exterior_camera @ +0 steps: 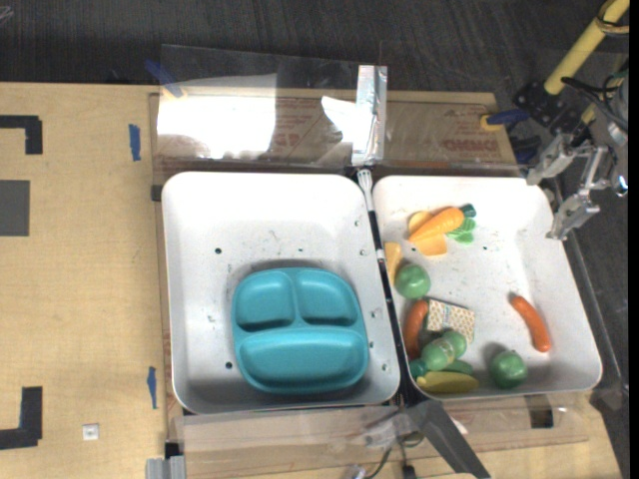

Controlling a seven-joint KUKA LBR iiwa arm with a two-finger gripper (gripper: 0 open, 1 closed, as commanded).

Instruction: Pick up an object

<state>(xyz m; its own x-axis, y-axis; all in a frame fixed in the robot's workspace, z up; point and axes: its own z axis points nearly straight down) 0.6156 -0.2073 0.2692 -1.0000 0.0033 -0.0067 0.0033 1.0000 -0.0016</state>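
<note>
Two shallow white bins sit on the counter; the right bin (574, 297) holds the toy food, including an orange plastic carrot (437, 224); our end effector (577, 203) hangs over its far corner, likely approaching; we cannot tell its state.

The right bin (584, 342) holds small toy foods: an orange carrot (437, 223) with a green top near the back-left corner, a green round piece (412, 282) below it, an orange-red sausage (530, 323) alone at the right, and a green ball (508, 367) near the front wall.
</note>
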